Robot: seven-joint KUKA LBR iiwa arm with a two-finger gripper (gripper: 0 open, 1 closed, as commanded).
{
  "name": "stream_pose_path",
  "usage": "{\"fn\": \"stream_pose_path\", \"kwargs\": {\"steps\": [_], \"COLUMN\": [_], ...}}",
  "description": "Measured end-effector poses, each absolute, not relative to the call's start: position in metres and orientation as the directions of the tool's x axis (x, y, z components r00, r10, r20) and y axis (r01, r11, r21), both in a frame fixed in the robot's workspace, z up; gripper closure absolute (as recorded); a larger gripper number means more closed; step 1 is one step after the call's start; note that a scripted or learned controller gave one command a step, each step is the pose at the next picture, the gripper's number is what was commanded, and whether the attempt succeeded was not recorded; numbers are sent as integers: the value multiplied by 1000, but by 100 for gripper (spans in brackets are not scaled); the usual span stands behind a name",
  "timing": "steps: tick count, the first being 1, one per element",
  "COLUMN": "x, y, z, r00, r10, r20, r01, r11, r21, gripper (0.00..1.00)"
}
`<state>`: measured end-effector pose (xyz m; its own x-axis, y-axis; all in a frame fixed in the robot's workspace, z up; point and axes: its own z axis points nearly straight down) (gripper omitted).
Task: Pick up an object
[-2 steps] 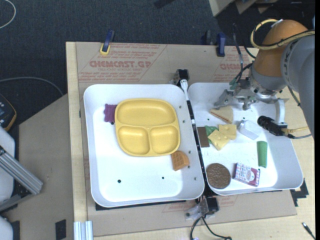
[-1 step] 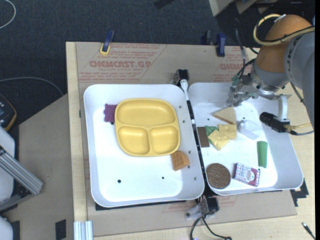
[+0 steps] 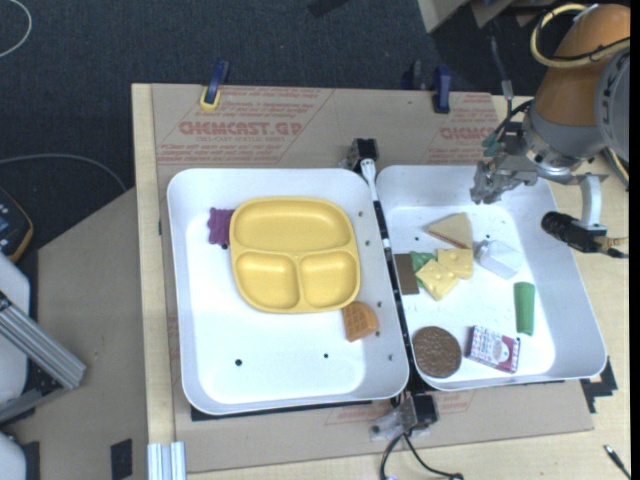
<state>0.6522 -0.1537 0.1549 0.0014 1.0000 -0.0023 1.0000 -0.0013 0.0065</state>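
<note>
Cheese wedge [image 3: 452, 230] in right bin [image 3: 560, 298], gripper [image 3: 490, 190] above, its state impossible to tell.

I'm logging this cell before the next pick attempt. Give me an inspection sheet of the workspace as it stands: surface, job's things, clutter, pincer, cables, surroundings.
Surface: brown board bearing two shallow white bins, left bin and right bin.
Job's things: in the left bin, yellow three-compartment plastic tray, purple piece at its left edge, small tan block. In the right bin, yellow cheese-like wedge, tan triangular slice, green cylinder, brown round disc, red-and-white packet.
Clutter: nothing seen.
Pincer: pincer above the right bin's far edge, nothing between its fingers that I can make out.
Cables: yellow loop on the arm; wires at the board's near edge.
Surroundings: dark floor.
</note>
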Motion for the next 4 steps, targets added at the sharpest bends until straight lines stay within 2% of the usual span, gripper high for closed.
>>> {"fn": "stream_pose_path", "kwargs": {"steps": [1, 2, 4], "x": [653, 654, 668], "y": [-156, -156, -57], "z": [219, 226, 238], "r00": [0, 0, -4], "r10": [1000, 1000, 1000], "r20": [-2, -2, 0], "r01": [1000, 1000, 1000], "r11": [0, 0, 4], "r21": [7, 5, 5], "gripper": [100, 100, 100]}}
